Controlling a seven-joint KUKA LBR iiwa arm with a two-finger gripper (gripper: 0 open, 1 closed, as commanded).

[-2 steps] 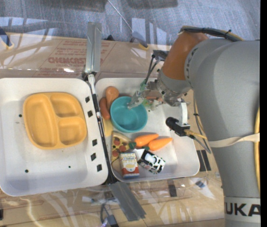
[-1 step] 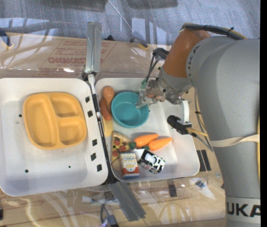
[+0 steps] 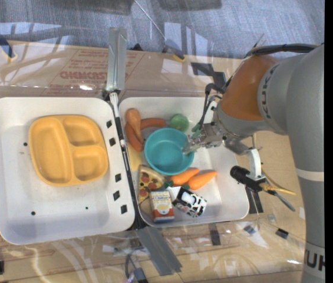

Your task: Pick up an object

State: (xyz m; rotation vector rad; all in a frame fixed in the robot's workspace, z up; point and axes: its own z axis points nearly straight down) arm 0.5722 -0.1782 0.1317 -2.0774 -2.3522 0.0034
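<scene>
The hand (image 3: 193, 144) sits at the right rim of the teal bowl (image 3: 165, 150); its opening cannot be determined. The bowl appears light, rigid and smooth. Pinch across the thin rim wall.

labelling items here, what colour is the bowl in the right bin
Teal blue, seen in the camera view: the bowl.

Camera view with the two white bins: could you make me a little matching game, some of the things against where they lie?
Things:
1. yellow divided tray
2. teal bowl
3. green ball
4. juice carton

Places:
A. right bin, near front edge
B. left bin
C. right bin, middle
D. right bin, near back edge

Pairs: 1-B, 2-C, 3-D, 4-A
</scene>
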